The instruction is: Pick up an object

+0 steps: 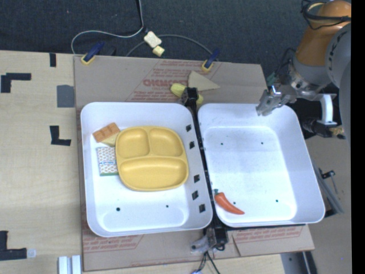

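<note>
An orange carrot-like piece [228,204] lies in the right bin [304,153], close to its near left corner. In the left bin [88,153] rests a yellow divided plate [151,157]; a brown block [106,132] and a checked sponge-like piece [106,160] lie to its left. My gripper [267,104] hangs over the far right corner of the right bin, well away from the carrot piece. Nothing is visible between its tips.
A yellow item and a tan wedge [197,84] sit on the cardboard behind the bins. Clamps [91,53] and a cable [137,21] lie at the far edge. A black divider strip [195,153] runs between the bins.
</note>
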You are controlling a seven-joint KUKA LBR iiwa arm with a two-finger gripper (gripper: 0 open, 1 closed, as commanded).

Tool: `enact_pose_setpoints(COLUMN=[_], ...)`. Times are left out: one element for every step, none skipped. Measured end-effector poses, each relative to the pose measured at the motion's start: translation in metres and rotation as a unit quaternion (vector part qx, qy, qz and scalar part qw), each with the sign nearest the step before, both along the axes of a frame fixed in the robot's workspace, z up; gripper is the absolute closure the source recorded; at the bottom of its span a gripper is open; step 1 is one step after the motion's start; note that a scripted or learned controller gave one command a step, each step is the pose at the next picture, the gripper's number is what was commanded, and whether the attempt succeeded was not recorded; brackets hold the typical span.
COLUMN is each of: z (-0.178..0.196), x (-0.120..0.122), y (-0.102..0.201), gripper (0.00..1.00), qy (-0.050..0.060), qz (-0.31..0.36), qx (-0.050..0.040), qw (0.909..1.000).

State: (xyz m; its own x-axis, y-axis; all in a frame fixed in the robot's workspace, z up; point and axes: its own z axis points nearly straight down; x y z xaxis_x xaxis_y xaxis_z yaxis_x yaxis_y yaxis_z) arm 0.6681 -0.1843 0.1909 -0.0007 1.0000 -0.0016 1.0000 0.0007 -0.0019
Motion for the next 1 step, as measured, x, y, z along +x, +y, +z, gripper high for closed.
enact_pose_setpoints(z=[0.0010], x=[0.0002], y=[0.0003], gripper=[0.00], qy=[0.000], qz=[0.000], qx=[0.0001], qw=[1.0000])
